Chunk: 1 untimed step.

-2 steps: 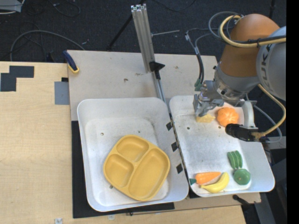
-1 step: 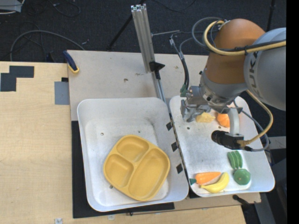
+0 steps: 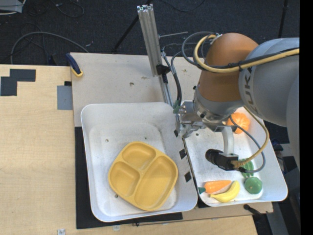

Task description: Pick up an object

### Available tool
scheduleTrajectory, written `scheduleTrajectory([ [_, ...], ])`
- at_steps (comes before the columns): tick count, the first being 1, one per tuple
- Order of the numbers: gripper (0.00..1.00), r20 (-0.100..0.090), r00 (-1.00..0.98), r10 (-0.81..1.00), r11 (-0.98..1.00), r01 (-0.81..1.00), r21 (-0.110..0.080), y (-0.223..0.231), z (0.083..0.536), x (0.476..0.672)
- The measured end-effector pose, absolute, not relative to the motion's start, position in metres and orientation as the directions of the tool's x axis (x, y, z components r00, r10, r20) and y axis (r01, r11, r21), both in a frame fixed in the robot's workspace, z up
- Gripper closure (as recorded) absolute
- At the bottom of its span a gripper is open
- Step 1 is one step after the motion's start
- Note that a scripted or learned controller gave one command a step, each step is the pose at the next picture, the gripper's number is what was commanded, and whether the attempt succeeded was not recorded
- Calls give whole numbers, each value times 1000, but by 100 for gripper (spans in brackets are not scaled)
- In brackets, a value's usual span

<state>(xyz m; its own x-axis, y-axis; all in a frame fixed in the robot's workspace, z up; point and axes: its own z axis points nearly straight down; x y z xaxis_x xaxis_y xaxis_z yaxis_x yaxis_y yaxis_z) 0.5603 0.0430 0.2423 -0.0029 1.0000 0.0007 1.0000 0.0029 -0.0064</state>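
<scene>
Several candidates for the pick lie untouched, so the task looks barely begun. Taking the banana [image 3: 229, 193] as the reference: it lies at the near edge of the right bin [image 3: 275, 182], a carrot [image 3: 216, 186] touches it on its left, and a green piece [image 3: 253, 184] sits just to its right. An orange [image 3: 241, 121] lies well beyond the banana toward the far side of the same bin, partly hidden under the arm [image 3: 274, 77]. Left of the banana, across the bin wall, a yellow divided plate [image 3: 143, 175] rests flat in the left bin [image 3: 98, 119].

The gripper [image 3: 187, 126] hangs well apart from the banana, up and to its left, about over the seam where the two bins meet. Nothing shows in its grasp, and from this slant I cannot tell whether it is parted or clenched, since the wrist hides much of it.

By my reading, nothing is done yet. The arm must commit to one object, settle over it, descend, close and lift. Where it hangs, it is not clearly above any of the objects, so a sideways move seems likely before any descent. The carrot and banana press together, which could spoil a clean grip on either, while the green piece stands freer.
</scene>
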Motion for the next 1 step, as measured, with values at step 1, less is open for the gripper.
scheduleTrajectory([
  [1, 100, 1, -3, 1000, 3, 1000, -7, 83, 228, 537],
])
